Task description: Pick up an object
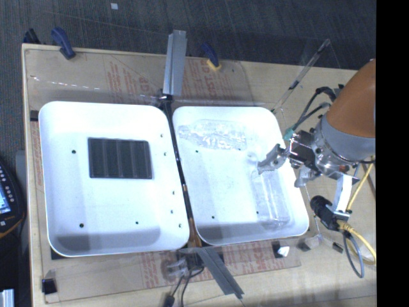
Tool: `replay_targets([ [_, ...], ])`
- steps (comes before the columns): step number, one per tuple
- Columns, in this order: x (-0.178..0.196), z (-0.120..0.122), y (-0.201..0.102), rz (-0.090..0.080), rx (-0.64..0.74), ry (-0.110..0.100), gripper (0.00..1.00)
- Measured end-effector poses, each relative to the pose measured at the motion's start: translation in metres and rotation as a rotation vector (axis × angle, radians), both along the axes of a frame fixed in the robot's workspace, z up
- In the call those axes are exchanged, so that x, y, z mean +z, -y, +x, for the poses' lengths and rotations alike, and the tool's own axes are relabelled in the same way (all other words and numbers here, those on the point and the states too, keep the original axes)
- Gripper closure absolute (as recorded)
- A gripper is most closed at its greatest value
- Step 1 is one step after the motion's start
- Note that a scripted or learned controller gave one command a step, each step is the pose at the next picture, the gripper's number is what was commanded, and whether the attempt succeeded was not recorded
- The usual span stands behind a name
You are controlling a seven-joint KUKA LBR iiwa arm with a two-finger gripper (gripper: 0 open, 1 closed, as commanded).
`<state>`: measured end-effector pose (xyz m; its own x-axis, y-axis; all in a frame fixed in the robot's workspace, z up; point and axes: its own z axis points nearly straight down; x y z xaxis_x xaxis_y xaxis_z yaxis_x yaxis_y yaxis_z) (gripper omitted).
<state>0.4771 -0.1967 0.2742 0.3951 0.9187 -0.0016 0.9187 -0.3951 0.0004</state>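
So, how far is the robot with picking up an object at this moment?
Nothing looks picked up yet. The gripper is low over the right bin, at its right side, next to a clear plastic object lying along the bin's right wall; another clear object lies near the back. Grasping and lifting are left.

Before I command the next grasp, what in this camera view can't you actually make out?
- Gripper in the camera view: small and blurred over the right bin; open or shut cannot be told.
- Clear item at the right bin's far end: see-through against white, outline and identity unclear.
- Clear item along its right wall: the same, edges fade out.
- Arm: cut off by the right edge.
- Dark grid in the left bin: too coarse to identify.
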Motion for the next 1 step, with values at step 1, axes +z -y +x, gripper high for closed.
replay_targets([
  [1, 0.0162, 0.0039, 0.0038, 0.001, 0.12, -0.002, 0.0],
])
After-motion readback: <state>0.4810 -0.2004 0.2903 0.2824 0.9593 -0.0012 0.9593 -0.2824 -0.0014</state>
